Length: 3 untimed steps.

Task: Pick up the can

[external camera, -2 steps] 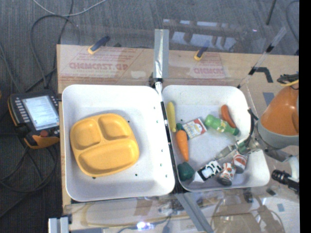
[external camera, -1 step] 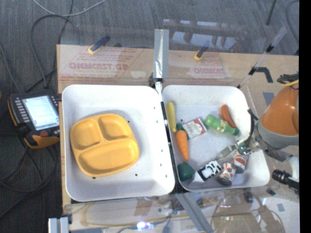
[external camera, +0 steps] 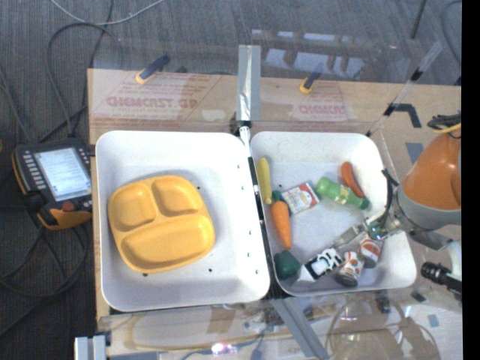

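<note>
The small red-and-white metal can [external camera: 370, 250] is seen lying unlifted in the right white bin [external camera: 390, 276], and the jaws' state cannot be told.

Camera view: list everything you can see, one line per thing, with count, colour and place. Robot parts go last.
Bins: 2, white, side by side on the bench.
Divided plate: 1, yellow, in the left bin.
Corn cob: 1, yellow, right bin, along its left wall.
Carrot: 1, orange, right bin, below the corn.
Small carton: 1, red and white, right bin, centre.
Green bottle: 1, green, right bin, upper middle.
Sausage: 1, orange-red, beside the bottle.
Dark green toy: 1, right bin, bottom left.
Black-and-white pack: 1, right bin, bottom.
Can: 1, red and white, right bin, lower right.
Handheld controller: 1, dark with orange, left of the bench.
Arm: 1, grey and orange, right side.
Gripper: 1, above the can.
</note>
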Motion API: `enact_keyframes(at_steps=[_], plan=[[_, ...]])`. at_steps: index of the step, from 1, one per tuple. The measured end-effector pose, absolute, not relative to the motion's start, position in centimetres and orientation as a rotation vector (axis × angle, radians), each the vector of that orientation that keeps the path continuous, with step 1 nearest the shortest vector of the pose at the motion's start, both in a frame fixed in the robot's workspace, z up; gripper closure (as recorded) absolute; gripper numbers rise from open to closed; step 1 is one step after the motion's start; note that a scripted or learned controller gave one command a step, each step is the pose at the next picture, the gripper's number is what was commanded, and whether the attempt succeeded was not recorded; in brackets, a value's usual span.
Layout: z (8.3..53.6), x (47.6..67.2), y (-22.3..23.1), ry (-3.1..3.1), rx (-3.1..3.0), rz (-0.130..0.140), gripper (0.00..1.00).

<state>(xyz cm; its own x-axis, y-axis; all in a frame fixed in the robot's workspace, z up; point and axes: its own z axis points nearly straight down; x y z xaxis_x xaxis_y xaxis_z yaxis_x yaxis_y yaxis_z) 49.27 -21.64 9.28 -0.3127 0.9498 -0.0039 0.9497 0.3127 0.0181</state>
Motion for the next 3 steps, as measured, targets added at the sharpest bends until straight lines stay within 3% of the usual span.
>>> enact_keyframes(at_steps=[3], plan=[[9.26,49.25,-21.67,2.549,1.813,0.019,0.0]])
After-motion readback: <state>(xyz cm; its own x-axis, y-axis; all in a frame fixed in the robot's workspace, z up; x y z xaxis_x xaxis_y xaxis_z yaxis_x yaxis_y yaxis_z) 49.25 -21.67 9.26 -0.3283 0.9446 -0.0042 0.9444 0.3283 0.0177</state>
